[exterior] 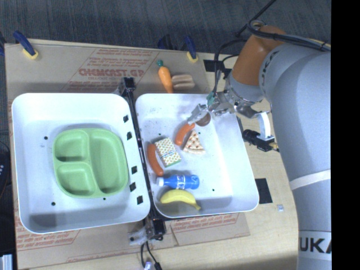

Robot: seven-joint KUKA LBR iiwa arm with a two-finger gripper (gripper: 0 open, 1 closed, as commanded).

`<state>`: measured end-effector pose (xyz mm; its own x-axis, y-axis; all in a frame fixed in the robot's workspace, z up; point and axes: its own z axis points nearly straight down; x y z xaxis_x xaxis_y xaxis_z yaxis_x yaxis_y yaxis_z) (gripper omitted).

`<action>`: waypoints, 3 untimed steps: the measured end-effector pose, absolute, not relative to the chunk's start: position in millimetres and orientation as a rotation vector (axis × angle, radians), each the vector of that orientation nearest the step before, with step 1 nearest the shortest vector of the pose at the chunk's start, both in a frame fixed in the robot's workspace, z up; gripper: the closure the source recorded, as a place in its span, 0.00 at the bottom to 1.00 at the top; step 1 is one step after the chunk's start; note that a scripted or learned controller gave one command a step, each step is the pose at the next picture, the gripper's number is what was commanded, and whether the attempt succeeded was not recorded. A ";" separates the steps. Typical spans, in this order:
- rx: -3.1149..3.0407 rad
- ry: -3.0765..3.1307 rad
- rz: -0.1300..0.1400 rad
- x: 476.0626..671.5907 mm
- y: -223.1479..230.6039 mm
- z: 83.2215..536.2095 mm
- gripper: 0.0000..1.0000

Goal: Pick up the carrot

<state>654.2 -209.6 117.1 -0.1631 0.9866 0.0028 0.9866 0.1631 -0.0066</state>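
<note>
The carrot (164,77) lies outside both bins, on the brown cardboard sheet (101,66) that covers the table (264,167), just beyond the far rim of the right bin (239,167), its green top pointing away from the bin. A small bun-like piece (183,82) sits just beside it on the right, nearly touching. The arm (292,94) comes in from the right, its orange band up near the far corner of the right bin, and the hand (200,115) hangs inside that bin close to its far edge, well short of the carrot; from here I cannot tell whether it is wide or narrow or holding anything. Right under and beside the hand lie a sausage (184,133) and a pizza slice (194,143), crowded together. Farther toward the near side are a small patterned box (167,152), a second sausage (152,157) hard against the left wall, a blue bottle (180,181) on its side and a banana (179,198) by the near rim. The right half of that bin's floor is open. The left bin (28,151) carries a green divided tray (90,162) in its middle, with bare white floor all around it. Blue clamps (25,44) grip the cardboard at its far edge.
</note>
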 end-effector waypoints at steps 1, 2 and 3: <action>-2.023 -2.400 0.005 655.9 -209.6 129.8 1.00; -1.793 -2.580 0.002 657.1 -210.4 199.6 1.00; -1.692 -2.645 0.001 605.5 -82.3 270.5 1.00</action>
<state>605.5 -82.3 270.5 -0.4193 0.9079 0.0008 0.9079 0.4193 -0.0012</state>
